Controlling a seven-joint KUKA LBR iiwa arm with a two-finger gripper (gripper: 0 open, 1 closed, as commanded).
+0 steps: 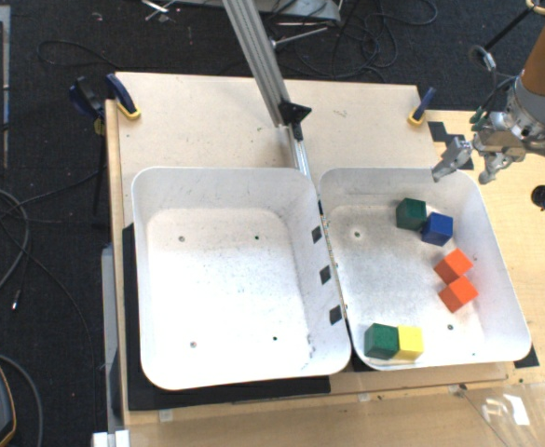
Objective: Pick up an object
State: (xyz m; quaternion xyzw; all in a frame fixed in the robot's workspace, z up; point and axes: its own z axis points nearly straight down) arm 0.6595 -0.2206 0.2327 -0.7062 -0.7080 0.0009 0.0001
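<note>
Over the far right corner of the right bin [496,250], gripper [470,164] hangs at the rim, above the bin's upper edge. Fingers look spread apart, nothing between them. Arm [542,73] comes in from the right, orange band visible above the wrist.

Right bin contents, all blocks:
- dark green cube [410,214] and blue cube [437,227] touching, near the far wall, closest to the gripper.
- two orange cubes [456,279], stacked diagonally corner to corner, just beside the right wall. Tight on that side.
- green cube [381,340] and yellow cube [409,342] side by side, touching, near the front rim.

Open floor: middle and left part of the right bin is bare, between the far pair and the front pair. Decent room to approach the dark green/blue pair from the left; the orange pair has little clearance toward the wall.

Left bin [160,250] holds no blocks, bare floor. The two bins meet at a shared ridge marked with black tape squares [326,273]. Metal strut [258,49] slants down from the top to the bins' far junction. Yellow clamp [123,101] sits at the bench's far left corner, another clamp [421,108] at far right, near the gripper.
</note>
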